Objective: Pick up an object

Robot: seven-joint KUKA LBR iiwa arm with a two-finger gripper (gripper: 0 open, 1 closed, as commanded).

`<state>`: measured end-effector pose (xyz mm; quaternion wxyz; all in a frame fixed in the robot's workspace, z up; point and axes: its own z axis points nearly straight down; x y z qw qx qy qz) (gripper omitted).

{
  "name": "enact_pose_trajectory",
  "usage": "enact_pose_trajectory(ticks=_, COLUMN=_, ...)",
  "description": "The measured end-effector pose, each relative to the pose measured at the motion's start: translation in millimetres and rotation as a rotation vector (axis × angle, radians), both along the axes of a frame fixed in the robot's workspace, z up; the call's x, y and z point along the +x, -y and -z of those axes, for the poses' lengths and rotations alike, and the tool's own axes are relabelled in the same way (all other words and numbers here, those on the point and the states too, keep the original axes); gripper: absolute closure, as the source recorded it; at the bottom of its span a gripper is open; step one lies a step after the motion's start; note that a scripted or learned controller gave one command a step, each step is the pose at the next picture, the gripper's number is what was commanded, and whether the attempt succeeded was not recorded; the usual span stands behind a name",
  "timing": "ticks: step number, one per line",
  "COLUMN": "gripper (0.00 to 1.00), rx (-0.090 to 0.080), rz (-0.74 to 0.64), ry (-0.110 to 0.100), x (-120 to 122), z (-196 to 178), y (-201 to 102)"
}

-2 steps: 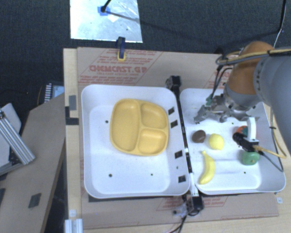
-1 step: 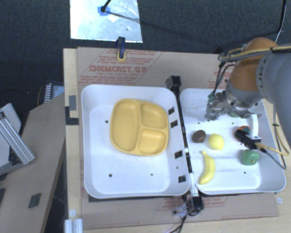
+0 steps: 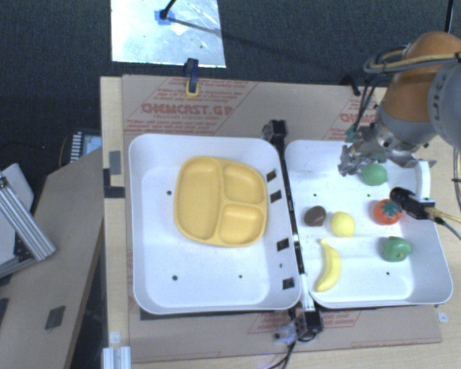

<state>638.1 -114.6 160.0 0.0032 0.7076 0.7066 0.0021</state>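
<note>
A yellow tray (image 3: 219,201) lies in the left bin (image 3: 150,283); the right bin (image 3: 422,283) holds the fruit to pick. At upper right the hand (image 3: 355,160) hangs just beside a green ball (image 3: 374,175), likely lining up a grasp.

High slanted view (fixed) over both bins (image 3: 215,302)

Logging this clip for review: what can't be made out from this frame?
- pincer, camera view: too small and blurred to read how it stands, or whether it touches the green ball.
- green ball: its upper left edge is covered by the pincer.
- arm: cut off by the right edge.
- brown object: too small to identify.
</note>
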Motion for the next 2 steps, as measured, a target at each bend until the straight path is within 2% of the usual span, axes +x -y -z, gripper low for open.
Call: enact_pose_trajectory(ticks=2, gripper=1.0, rx=0.0, rz=-0.006, ry=-0.002, x=-1.1, z=-82.5, y=-1.8)
